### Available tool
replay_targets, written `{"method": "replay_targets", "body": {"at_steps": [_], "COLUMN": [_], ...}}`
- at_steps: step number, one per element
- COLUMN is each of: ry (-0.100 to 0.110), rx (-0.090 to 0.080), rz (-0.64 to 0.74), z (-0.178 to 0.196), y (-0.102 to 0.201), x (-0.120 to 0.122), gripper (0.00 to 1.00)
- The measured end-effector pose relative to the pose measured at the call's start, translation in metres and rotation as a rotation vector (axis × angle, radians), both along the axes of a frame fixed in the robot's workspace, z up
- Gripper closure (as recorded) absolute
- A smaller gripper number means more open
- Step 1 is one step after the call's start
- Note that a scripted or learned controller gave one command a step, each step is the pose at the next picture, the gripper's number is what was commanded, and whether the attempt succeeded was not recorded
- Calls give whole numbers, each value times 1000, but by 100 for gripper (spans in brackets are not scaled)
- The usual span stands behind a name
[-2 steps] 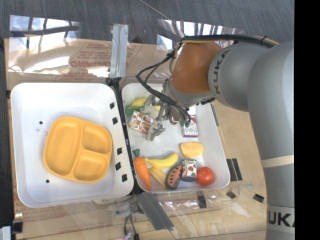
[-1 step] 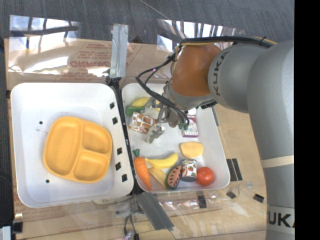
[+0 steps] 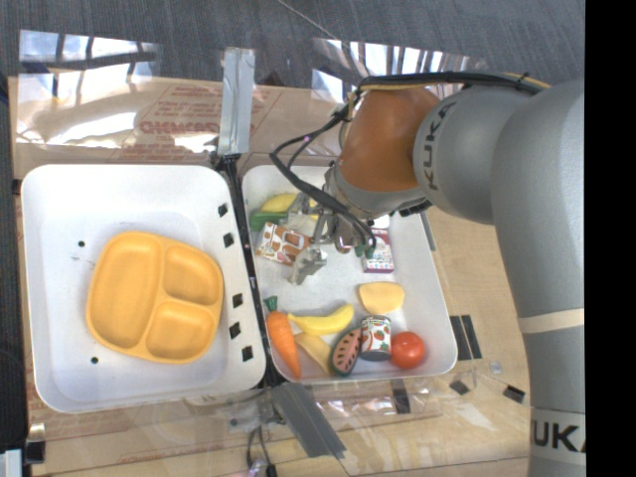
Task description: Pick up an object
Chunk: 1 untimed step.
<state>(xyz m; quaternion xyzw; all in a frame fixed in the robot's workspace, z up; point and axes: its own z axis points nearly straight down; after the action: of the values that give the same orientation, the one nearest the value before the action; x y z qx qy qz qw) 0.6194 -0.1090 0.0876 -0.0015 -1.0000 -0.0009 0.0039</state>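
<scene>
Arm reaching into right bin point(image 3: 434, 296), gripper point(image 3: 316, 251) low beside small red-and-white carton point(image 3: 280, 243). State of fingers: cannot tell. Carrot point(image 3: 283, 344), banana point(image 3: 323, 319), tomato point(image 3: 407, 349) near front wall. Yellow divided plate point(image 3: 154, 296) in left bin point(image 3: 50, 217).

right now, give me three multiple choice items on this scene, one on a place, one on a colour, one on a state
1. Where does the gripper sit?
A. over the left bin
B. over the right bin
C. outside both bins

2. What colour is the divided tray?
A. yellow
B. blue
C. green

3. How does the divided tray lie?
A. flipped face down
B. propped on edge against the wall
C. flat, compartments facing up

Answers:
1. B, it hangs over the right bin near a small carton.
2. A, it is plainly yellow against the white left bin.
3. C, its three compartments show from above.
</scene>
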Motion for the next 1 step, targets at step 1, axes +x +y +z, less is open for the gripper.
{"method": "replay_targets", "body": {"at_steps": [1], "ry": [-4], "rx": [-3], "rz": [-298], "z": [12], "y": [-57], "x": [-13], "gripper": [0]}}
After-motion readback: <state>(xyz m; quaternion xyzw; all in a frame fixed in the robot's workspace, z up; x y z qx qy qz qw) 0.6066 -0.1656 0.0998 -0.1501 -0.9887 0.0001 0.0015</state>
